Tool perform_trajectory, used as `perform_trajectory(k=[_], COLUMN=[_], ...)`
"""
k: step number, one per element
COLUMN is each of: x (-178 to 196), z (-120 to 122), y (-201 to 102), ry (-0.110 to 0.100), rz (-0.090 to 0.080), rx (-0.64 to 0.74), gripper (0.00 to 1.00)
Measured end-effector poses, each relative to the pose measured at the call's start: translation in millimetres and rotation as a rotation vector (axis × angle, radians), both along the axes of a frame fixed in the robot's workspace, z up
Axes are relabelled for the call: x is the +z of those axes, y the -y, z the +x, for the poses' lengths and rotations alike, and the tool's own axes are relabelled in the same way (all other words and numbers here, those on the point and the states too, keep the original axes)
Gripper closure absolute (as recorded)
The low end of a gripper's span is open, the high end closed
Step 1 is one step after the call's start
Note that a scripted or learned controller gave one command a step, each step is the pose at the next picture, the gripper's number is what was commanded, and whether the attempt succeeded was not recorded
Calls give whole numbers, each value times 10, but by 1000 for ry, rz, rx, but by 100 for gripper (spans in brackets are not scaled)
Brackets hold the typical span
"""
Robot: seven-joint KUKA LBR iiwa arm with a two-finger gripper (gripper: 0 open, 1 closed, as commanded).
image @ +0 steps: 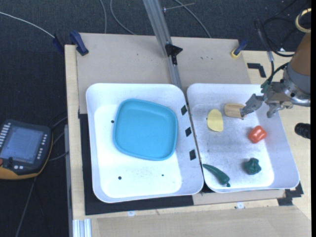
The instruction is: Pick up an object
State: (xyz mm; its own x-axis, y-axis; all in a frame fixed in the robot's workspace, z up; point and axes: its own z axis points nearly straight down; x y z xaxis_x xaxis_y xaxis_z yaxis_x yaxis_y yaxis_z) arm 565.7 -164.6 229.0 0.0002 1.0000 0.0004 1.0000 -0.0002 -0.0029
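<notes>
The desk (217, 70) carries two shallow white bins set side by side, their inner edges touching along the middle. The left bin (98, 147) holds a light blue square plate (146, 129), lying flat and occupying most of the bin's centre. The right bin (284, 152) holds five loose objects. A tan wooden block (233, 109) lies toward the far side of that bin, with a pale yellow rounded piece (215, 120) just beside it on its near-left side. A red-orange rounded object (256, 134) sits to the right of these, apart from both. A dark green lumpy object (252, 166) lies nearer the front, below the red one. A long green pepper-shaped object (216, 174) rests at the near-left corner of the bin, close to the rim. The arm (301, 68) enters from the right edge of the scene and hangs over the far-right part of the right bin. The hand (257, 108) has its two fingers spread apart, with nothing between them; one fingertip sits just at the right end of the tan wooden block, and whether it touches the block cannot be told. A handheld control pendant (22, 147) lies on the dark floor at the far left, and cables (123, 4) loop across the floor beyond the desk.
</notes>
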Motion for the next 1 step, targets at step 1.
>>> perform_trajectory(k=[1], x=[-626], z=[-17], y=[22], ry=[-2], rz=[1], rx=[0], gripper=[0])
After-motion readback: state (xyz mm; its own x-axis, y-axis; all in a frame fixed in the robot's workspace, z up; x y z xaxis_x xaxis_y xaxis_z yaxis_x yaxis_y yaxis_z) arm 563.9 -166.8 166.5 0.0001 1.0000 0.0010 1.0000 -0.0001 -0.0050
